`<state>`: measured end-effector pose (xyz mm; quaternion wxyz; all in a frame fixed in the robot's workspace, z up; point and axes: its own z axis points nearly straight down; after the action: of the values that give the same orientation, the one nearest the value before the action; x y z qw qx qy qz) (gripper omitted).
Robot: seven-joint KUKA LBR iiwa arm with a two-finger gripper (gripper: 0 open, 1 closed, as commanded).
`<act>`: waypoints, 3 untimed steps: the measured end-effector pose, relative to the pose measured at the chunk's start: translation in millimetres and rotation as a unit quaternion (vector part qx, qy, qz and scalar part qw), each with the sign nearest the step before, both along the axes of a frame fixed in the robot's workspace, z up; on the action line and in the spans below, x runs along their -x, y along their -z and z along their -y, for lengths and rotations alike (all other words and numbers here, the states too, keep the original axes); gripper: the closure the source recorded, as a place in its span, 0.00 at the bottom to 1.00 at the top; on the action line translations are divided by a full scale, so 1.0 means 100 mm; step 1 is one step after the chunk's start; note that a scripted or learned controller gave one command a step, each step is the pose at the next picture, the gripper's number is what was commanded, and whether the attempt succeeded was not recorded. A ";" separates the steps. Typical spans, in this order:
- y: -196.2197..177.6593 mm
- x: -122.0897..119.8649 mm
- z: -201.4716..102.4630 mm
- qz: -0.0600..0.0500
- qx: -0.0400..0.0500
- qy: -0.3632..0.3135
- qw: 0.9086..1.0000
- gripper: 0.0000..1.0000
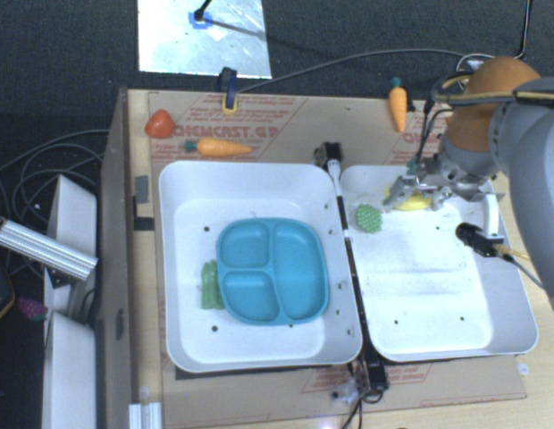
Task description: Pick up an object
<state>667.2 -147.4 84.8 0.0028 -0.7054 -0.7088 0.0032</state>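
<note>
End effector (pixel 418 191) (finger state unclear) over yellow object (pixel 413 203); cardboard (pixel 259 119) print illegible.

blue divided plate (pixel 272 269), carrots (pixel 222 148), tomato (pixel 158 124)

Dark carpet floor (pixel 54 52), shiny foil sheet (pixel 204 25), loose black cables (pixel 36 172), cardboard-topped bench (pixel 259 114).
</note>
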 end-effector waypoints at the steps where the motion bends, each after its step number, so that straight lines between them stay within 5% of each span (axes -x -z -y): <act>1: -0.09 0.02 0.01 -0.005 0.000 -0.001 1.000 1.00; 2: -0.55 0.37 -0.46 0.006 -0.001 -0.001 1.000 1.00; 3: -0.54 0.38 -0.45 0.005 0.000 0.000 1.000 0.00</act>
<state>629.3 -102.0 138.5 -0.0010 -0.7055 -0.7087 -0.0007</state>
